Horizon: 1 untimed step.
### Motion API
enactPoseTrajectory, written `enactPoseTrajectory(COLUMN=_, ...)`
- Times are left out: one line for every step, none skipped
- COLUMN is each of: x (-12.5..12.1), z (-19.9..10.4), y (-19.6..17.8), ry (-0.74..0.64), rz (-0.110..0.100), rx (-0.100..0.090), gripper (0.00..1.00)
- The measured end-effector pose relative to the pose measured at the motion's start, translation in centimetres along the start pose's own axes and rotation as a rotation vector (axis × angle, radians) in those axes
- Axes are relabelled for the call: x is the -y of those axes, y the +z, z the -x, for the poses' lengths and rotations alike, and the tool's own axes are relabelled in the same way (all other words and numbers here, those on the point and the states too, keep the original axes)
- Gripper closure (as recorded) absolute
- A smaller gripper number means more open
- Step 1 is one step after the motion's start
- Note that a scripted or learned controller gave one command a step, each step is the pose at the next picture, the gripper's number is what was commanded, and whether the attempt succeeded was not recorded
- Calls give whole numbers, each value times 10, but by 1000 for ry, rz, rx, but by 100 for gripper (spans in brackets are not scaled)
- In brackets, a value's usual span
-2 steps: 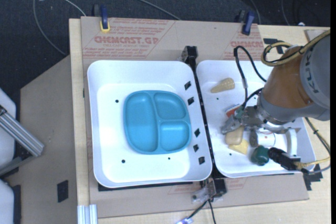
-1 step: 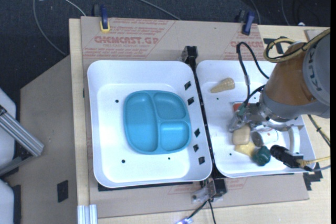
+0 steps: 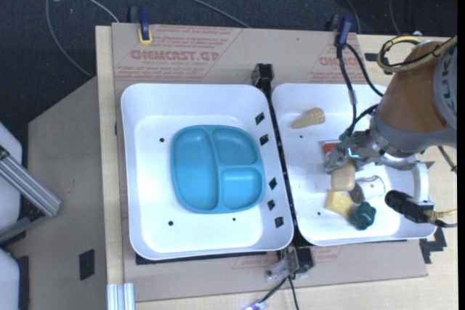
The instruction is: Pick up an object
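Observation:
My gripper (image 3: 347,155) hangs low over the middle of the right bin (image 3: 305,225), under the grey wrist and orange band. Just below it lies a tan lump (image 3: 343,177), close to or touching the gripper's tip. A small red piece (image 3: 330,149) peeks out at the gripper's left. Further toward the front edge lie a yellow block (image 3: 336,202) and a dark green object (image 3: 362,214). A pale corn-like piece (image 3: 308,118) rests apart at the bin's back left. Nothing is seen lifted off the bin floor.
The left bin (image 3: 138,120) holds a blue divided plate (image 3: 218,168). A black divider with clips (image 3: 272,156) runs between the bins. A small white item (image 3: 373,189) lies beside the tan lump. Cables (image 3: 349,76) trail over the right bin's back edge.

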<state>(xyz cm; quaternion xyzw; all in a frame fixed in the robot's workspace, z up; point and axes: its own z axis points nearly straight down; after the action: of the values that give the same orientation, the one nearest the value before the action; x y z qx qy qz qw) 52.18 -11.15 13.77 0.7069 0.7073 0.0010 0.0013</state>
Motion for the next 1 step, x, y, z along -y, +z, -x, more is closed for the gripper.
enactPoseTrajectory(x=-2, z=-3, y=-43, ry=-1, rz=1, rx=0, gripper=100)
